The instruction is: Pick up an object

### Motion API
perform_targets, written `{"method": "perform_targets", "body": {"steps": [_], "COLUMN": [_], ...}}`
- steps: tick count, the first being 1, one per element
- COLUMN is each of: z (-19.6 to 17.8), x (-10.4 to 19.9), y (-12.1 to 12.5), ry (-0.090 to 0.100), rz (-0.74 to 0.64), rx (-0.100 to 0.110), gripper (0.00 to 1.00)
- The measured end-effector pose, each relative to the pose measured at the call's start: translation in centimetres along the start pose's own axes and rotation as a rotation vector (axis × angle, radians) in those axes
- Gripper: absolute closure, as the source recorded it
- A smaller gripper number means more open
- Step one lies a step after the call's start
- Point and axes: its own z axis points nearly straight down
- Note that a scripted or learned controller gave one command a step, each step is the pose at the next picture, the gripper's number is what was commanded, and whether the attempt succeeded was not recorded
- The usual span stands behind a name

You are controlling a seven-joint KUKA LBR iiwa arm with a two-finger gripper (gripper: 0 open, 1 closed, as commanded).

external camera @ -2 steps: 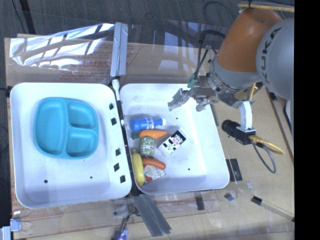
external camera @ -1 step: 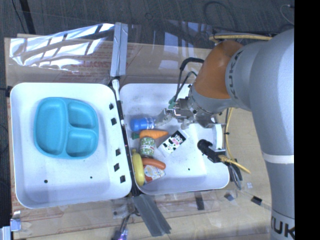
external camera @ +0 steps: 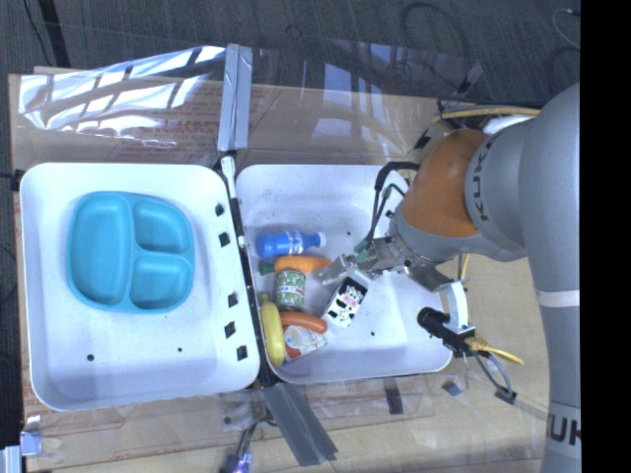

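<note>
The right bin [external camera: 394, 348] holds several small items: a blue bottle [external camera: 286, 241] lying on its side, an orange carrot-like piece [external camera: 303, 263], a green-labelled can [external camera: 290, 289], a yellow banana [external camera: 272, 331], a red sausage-like piece [external camera: 302, 320] and a black-and-white spotted carton [external camera: 344, 302]. My gripper [external camera: 355, 265] hangs low over the middle of this bin, just above and touching close to the spotted carton. Its grey fingers point left toward the carrot piece. Whether anything sits between them is hidden by the wrist.
The left bin [external camera: 59, 363] carries a blue divided tray [external camera: 130, 249]. A black clip strip [external camera: 229, 264] runs along the wall between the bins. The arm's orange band [external camera: 444, 195] and grey body cover the right bin's right side. Clear plastic sheeting [external camera: 128, 97] lies behind.
</note>
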Motion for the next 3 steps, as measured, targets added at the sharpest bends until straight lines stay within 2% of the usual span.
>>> {"method": "perform_targets", "body": {"steps": [1,2,3], "z": [0.1,-1.1,-11.9], "x": [2.2,2.2,2.4], "y": [-3.9,-3.8,1.5], "ry": [0.0,-0.002,-0.001], "rz": [-0.002,-0.008,0.113], "rx": [0.001,-0.002,-0.002], "gripper": [0.0,1.0,1.0]}}
